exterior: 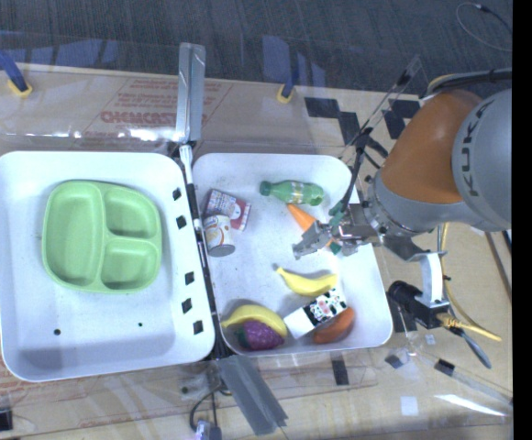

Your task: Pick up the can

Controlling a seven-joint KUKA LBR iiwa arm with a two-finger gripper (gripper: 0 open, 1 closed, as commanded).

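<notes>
Gripper (316,241) fingers hard to make out; can (218,235) lies apart.

A single fixed camera looks down at a slant on the surface (83,401) from above, far enough back to take in both white bins. The left bin (9,273) and right bin (358,177) sit side by side mid-frame, and the arm (440,154) enters to the right of the right bin.

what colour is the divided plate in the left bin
Light green; the divided plate shows clearly in the camera view.

The can (218,235) lies tipped by the right bin's (248,165) left wall.
</notes>
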